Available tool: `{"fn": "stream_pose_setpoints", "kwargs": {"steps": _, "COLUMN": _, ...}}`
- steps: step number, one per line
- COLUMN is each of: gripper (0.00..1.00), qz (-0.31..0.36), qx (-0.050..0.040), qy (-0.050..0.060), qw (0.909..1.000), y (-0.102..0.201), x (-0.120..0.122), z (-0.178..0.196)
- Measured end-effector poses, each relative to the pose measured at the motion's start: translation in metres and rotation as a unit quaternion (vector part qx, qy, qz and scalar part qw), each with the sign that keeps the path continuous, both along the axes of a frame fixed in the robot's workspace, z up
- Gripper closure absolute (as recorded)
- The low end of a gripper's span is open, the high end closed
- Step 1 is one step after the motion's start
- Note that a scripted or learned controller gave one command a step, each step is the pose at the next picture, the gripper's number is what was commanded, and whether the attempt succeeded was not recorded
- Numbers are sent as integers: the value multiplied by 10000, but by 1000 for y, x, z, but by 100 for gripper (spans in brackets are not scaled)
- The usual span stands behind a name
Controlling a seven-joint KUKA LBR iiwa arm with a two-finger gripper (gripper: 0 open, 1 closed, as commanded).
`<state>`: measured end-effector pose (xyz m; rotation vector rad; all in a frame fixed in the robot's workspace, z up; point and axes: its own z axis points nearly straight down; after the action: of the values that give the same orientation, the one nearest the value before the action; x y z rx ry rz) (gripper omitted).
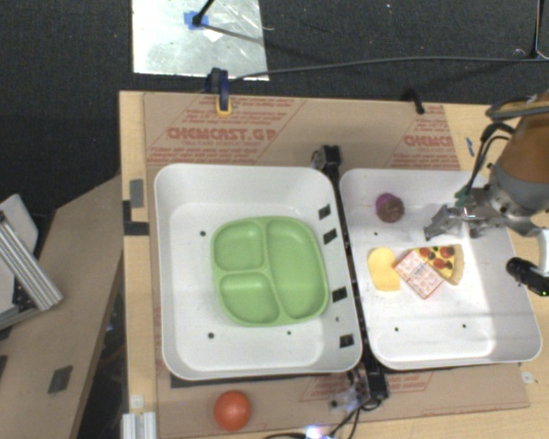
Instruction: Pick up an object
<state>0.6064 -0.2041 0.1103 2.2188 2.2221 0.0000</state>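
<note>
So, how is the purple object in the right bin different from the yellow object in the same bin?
The purple object is dark and rounded; the yellow object is bright, larger and more elongated. The purple object lies alone near the bin's far wall, while the yellow object lies mid-bin, right beside the pink patterned box. Both rest on the floor of the right bin, apart from the gripper.

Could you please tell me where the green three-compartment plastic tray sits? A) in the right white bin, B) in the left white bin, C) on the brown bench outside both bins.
B: the green three-compartment plastic tray lies flat on the floor of the left white bin.
</note>
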Motion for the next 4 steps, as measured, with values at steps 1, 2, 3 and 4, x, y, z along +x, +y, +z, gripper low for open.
{"fn": "stream_pose_setpoints", "kwargs": {"steps": 1, "gripper": 0, "qz": 4, "qx": 0, "qy": -3, "qw": 10000, "y": 0, "x": 1, "z": -26}}
{"fn": "stream_pose_setpoints", "kwargs": {"steps": 2, "gripper": 100, "qz": 9, "qx": -4, "qy": -24, "qw": 10000, "y": 0, "x": 2, "z": -14}}
{"fn": "stream_pose_setpoints", "kwargs": {"steps": 3, "gripper": 100, "qz": 12, "qx": 0, "qy": -18, "qw": 10000, "y": 7, "x": -3, "z": 37}}
{"fn": "stream_pose_setpoints", "kwargs": {"steps": 4, "gripper": 100, "qz": 15, "qx": -4, "qy": -23, "qw": 10000, "y": 4, "x": -4, "z": 81}}
